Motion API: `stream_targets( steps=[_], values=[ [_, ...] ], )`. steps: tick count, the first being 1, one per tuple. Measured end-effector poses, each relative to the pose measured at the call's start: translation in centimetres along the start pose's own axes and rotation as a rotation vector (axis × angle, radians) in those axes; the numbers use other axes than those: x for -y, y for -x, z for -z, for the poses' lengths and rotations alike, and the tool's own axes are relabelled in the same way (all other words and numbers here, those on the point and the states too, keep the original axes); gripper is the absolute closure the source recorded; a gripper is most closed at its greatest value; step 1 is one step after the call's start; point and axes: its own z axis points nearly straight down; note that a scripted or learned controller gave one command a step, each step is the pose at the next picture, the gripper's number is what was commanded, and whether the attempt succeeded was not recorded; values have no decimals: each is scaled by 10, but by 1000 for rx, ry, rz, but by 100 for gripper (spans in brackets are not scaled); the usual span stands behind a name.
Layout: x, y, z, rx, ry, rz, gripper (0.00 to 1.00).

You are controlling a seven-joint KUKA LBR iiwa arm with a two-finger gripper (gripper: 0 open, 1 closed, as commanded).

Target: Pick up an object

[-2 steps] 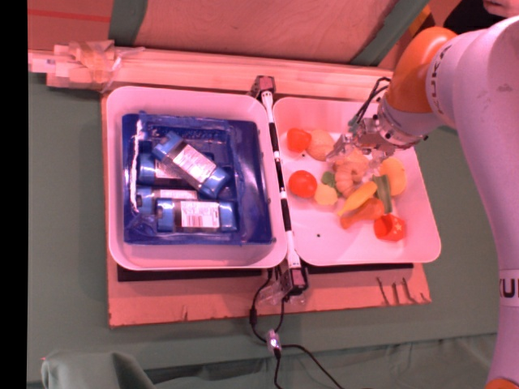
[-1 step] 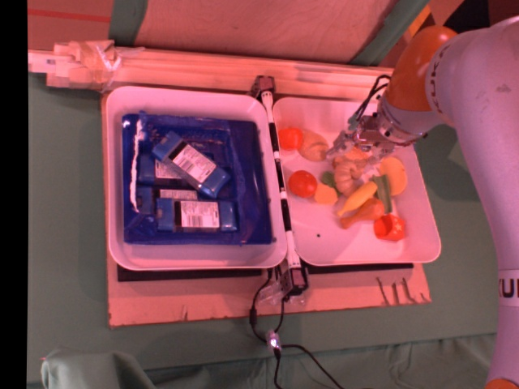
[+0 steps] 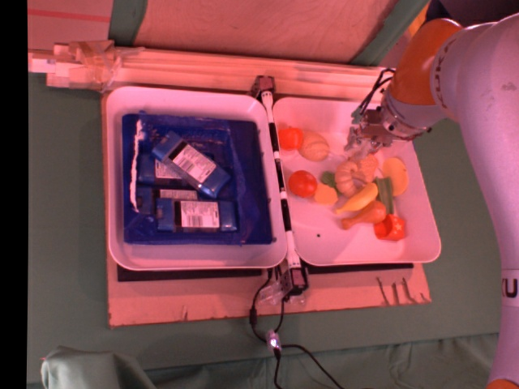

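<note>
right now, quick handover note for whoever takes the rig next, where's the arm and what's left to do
Gripper: hovering over the upper part of the right bin, just above the pale pumpkin; nothing can be seen in it.
Right bin: toy produce in a cluster, including a red tomato, a banana, a carrot and a red pepper.
Left bin: blue boxes lying on a blue liner.
Done: arm is positioned over the produce.
Left: the whole pick; descend, grasp one item, lift it clear.

A stout grey arm [image 3: 478, 63] wears an orange band [image 3: 423, 51] above its wrist, black cables looping beside it.
</note>
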Motion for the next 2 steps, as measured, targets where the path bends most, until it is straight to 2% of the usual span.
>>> stream_targets(
  steps=[1, 2],
  values=[
    [-7, -7, 51, -7, -21, 4, 100],
    [-13, -2, 98, -6, -20, 3, 100]
  ],
)
